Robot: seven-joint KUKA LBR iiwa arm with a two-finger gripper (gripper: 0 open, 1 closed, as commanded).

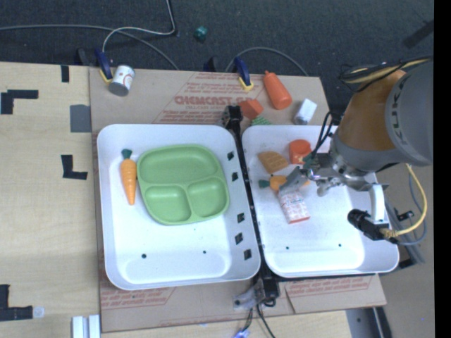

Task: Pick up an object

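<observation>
Camera view: pick not done yet, by my read. The gripper sits low in the right bin, near its far edge, among a packet, a small carrot, a tan piece and a red-orange piece. Nothing visibly between its tips; can't tell its state. Grasp and lift remain. Left bin carries a green tray and a carrot by its left edge. Bins rest on cardboard over a wooden bench; dark floor beyond, cables trailing.
</observation>
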